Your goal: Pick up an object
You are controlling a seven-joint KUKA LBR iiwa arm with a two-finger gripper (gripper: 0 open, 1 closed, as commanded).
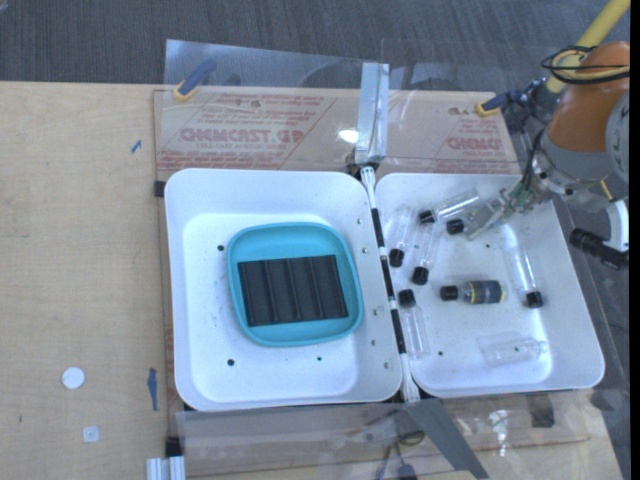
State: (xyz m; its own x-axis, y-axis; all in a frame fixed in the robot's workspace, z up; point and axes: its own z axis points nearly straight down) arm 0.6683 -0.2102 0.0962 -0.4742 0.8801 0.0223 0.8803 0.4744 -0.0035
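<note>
— Camera view: how is the arm [585,118] posed?
— It is reached in from the right, the gripper [512,203] lowered beside clear vials [456,208] in the right bin [575,363]; its grip cannot be told.

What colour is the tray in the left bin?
Teal tray with a dark ribbed insert, clearest in the camera view.

bright, even overhead light; glare on the clear acrylic sheet [345,136] behind the bins; soft faint shadows; slightly grainy, mildly soft focus.
</note>
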